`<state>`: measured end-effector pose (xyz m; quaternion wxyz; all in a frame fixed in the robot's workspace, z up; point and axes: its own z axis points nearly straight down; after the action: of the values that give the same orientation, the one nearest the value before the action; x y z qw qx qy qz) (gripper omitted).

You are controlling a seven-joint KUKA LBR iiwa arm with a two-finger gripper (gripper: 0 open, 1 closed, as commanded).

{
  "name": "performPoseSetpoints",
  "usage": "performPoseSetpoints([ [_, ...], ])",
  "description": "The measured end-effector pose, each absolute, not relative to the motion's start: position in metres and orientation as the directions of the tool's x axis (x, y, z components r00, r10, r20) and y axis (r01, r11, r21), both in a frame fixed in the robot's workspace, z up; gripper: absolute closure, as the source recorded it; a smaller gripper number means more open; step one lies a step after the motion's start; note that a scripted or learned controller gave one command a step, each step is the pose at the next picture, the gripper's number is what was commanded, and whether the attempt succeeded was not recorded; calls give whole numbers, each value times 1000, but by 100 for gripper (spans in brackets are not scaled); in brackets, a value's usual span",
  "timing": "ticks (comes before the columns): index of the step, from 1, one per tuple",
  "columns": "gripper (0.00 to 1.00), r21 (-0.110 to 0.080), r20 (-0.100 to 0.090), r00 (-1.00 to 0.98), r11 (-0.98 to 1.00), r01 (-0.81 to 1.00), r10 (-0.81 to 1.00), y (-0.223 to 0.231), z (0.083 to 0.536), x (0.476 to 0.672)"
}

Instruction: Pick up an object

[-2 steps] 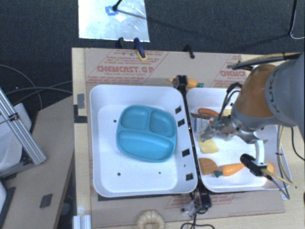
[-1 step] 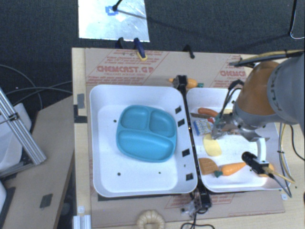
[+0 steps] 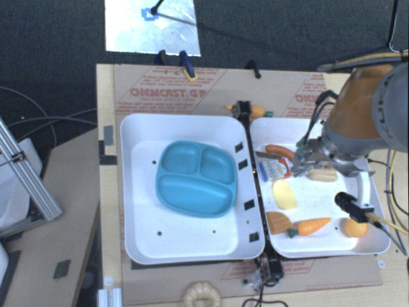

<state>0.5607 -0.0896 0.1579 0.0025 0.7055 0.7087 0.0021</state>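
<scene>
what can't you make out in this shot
- Gripper, camera view: its tip is a dark, small tangle under the wrist, so whether it grips anything is unclear.
- Sausage: its right end runs into the gripper; contact cannot be judged.
- Beige piece: partly covered by the arm, shape unclear.
- Small packet: print too small to read.
- Arm: cut off by the right edge.
- Ring: cut by the bottom edge.
</scene>
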Motion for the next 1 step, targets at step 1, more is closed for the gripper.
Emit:
performPoseSetpoints([
  [1, 100, 6, -1, -4, 4, 1000, 1000, -92, 204, 556],
])
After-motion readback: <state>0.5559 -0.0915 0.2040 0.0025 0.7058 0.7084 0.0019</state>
